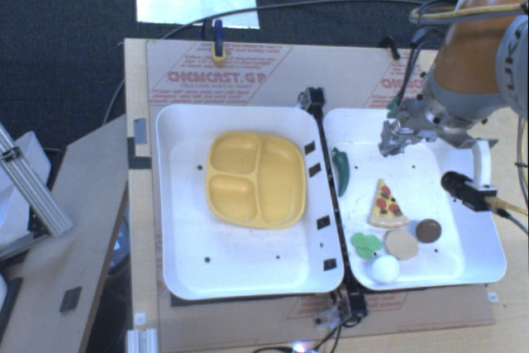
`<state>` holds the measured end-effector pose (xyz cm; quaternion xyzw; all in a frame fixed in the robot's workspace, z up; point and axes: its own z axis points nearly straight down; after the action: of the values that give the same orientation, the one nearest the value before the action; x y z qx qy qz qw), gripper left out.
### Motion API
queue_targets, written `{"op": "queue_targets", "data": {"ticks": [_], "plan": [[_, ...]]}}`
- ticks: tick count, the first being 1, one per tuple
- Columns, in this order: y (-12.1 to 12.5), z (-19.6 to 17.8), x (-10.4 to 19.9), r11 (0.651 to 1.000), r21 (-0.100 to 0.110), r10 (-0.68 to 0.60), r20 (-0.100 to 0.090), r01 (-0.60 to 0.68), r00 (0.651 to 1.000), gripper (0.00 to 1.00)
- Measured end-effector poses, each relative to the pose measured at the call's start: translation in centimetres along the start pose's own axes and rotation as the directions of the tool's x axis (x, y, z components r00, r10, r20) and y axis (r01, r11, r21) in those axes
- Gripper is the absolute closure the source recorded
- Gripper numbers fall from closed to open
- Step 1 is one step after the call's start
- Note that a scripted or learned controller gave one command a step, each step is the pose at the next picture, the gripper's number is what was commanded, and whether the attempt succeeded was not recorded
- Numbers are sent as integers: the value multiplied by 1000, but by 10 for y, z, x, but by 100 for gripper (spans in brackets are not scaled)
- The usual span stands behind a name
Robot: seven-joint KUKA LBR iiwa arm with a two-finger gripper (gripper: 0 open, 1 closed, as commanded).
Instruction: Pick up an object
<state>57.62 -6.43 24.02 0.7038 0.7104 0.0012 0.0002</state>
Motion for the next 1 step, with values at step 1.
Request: {"op": "queue_targets", "data": {"ticks": [1], "plan": [[-5, -2, 57, 1000, 1, -1, -1, 1, 1000, 100]]}}
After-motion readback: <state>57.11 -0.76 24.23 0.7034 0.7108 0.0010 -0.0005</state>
